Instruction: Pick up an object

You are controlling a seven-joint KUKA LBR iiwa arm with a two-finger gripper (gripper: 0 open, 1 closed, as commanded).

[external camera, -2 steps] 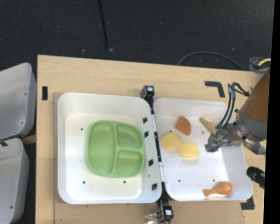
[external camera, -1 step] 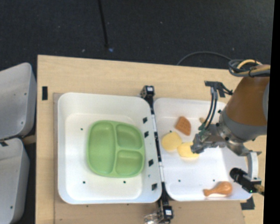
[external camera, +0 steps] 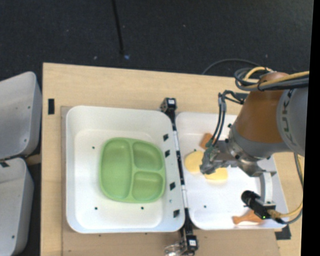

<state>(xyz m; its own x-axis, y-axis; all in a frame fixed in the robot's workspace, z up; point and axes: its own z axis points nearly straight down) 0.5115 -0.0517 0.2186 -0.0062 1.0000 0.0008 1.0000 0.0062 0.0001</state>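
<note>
Two-finger gripper (external camera: 207, 167) low in right shallow white bin (external camera: 219, 216), over flat yellow round piece (external camera: 194, 162); finger state cannot be told; green divided plastic plate (external camera: 132, 170) in left white bin (external camera: 85, 131).

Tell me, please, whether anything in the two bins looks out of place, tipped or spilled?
Nothing stands out. The green plate lies flat in the left bin. In the right bin the gripper is down at a yellow piece, with orange bits loose nearby.

The arm (external camera: 262, 122) covers part of the right bin (external camera: 219, 216) and part of the yellow object (external camera: 194, 163). An orange piece (external camera: 206, 139) shows only partly behind the gripper (external camera: 209, 167), whose fingertips blur together.
</note>
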